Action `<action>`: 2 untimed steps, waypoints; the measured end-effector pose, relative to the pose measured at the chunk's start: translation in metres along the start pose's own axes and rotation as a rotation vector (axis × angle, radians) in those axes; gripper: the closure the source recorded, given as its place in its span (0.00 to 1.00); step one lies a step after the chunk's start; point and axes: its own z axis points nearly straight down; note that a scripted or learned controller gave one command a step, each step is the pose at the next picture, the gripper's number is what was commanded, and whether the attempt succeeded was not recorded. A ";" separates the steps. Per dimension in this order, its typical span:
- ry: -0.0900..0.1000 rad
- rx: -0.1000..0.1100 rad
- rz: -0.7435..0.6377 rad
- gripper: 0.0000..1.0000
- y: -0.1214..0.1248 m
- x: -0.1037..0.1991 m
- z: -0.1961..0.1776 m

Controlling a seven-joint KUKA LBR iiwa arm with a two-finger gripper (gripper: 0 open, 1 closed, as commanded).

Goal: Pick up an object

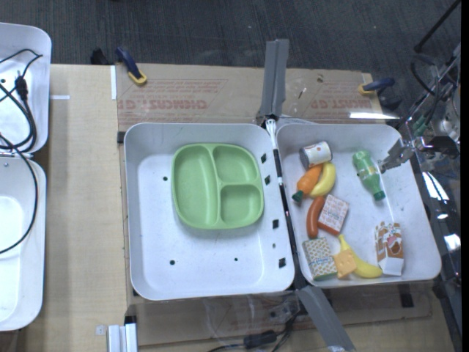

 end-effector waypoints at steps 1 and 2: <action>-0.001 -0.005 -0.057 0.00 0.016 -0.006 0.171; 0.002 0.001 -0.052 1.00 0.015 -0.008 0.167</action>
